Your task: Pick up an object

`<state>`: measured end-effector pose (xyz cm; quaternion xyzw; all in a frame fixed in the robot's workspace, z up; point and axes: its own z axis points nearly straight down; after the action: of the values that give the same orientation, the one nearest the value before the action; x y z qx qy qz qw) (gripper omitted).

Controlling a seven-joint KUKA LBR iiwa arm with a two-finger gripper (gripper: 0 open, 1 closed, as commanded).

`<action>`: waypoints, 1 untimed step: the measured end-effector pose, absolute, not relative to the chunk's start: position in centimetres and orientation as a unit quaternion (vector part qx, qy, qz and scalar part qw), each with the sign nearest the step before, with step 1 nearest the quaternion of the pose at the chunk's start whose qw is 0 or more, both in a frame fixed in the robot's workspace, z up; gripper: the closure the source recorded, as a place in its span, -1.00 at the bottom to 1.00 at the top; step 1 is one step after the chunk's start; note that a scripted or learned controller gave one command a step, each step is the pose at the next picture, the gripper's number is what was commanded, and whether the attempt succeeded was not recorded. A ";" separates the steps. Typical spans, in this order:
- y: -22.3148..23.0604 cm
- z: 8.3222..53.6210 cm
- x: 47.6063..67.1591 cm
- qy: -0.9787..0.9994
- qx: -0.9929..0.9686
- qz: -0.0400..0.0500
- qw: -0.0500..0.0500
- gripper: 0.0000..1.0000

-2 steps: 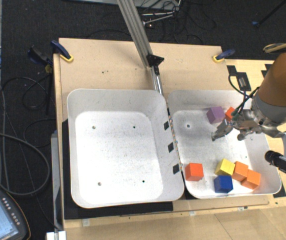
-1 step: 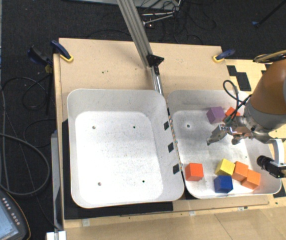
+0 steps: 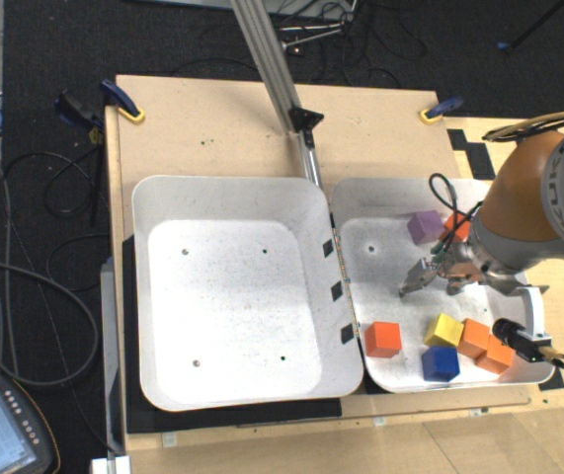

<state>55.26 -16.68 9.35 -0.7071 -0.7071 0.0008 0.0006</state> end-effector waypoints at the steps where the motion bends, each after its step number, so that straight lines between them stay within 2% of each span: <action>1: -16.7 10.5 55.3 -0.707 -0.707 0.000 -0.001 1.00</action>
<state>55.34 -16.72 10.53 -0.7072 -0.7070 -0.0004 -0.0013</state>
